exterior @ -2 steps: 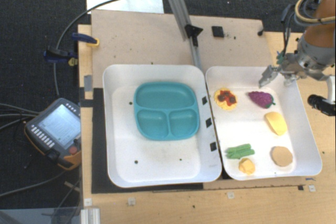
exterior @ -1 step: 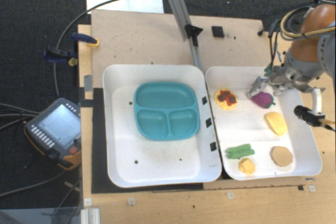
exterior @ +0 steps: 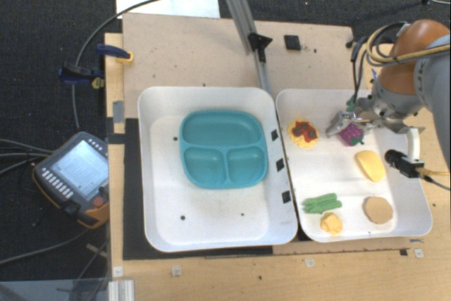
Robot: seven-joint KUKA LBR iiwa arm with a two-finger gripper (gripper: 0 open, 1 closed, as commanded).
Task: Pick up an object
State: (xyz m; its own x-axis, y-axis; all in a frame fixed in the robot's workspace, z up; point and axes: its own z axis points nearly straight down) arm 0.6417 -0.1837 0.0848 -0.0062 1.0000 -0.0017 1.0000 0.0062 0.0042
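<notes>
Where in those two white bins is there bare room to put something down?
Left bin: bare floor in front of the teal tray. Right bin: a patch between the pizza toy and green beans. Crowded around the gripper and purple toy.

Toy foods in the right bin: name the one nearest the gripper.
The purple piece, right at the gripper; the pizza-like disc and yellow wedge lie farther off.
</notes>
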